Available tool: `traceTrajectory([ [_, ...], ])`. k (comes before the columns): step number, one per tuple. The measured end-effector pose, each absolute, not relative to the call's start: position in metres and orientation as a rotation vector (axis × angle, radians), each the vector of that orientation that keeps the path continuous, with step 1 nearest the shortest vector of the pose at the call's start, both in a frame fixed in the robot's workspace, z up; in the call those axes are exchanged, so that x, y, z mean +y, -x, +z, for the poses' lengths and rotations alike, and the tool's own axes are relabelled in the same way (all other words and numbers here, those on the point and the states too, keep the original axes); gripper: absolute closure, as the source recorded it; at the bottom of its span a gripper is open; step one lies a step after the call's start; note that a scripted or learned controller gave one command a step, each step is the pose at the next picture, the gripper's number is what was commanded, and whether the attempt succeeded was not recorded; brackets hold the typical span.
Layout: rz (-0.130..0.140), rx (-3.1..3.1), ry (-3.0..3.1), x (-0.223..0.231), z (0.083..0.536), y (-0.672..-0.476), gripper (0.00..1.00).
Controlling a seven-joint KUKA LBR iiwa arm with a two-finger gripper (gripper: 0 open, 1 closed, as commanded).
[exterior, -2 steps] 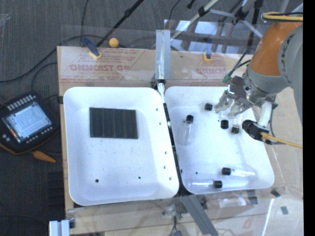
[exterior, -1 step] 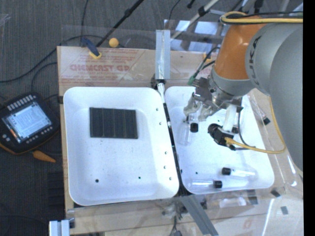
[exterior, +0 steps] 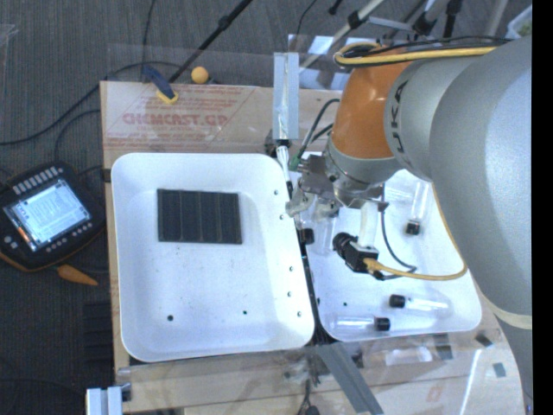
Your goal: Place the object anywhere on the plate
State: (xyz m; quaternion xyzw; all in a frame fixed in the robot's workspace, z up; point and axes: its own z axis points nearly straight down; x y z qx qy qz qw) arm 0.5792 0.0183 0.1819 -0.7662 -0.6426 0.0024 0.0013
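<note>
Nearest us, lower right of frame, two clear tubes with black caps lie in the right bin, one just above the other; we take these as candidates for the task's object. A third capped tube sits further up in the same bin, right of centre. We'd judge them light, stiff, smooth and round, so likely to roll or slip; best taken across the barrel near mid-length, not at the cap. Mid-frame, the gripper hangs over the seam between the bins, with a black fitting and yellow cable just below it. We can't tell how the pincer stands, and nothing visible says it carries a tube. Left of centre, the left bin holds a dark ribbed plate in its upper half, well apart from the tubes. Far left a pendant lies on the floor; upper left, an orange ball sits beyond the board.
</note>
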Motion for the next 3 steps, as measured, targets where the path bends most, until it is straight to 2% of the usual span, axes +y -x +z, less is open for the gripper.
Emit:
traceTrajectory([
  [1,0.003,-2.499,1.898,0.087,0.183,-0.556,1.0],
  [2,0.004,-2.823,1.369,0.208,0.15,-0.49,1.0],
  [3,-0.004,-3.135,0.21,0.203,0.248,-0.484,1.0],
])
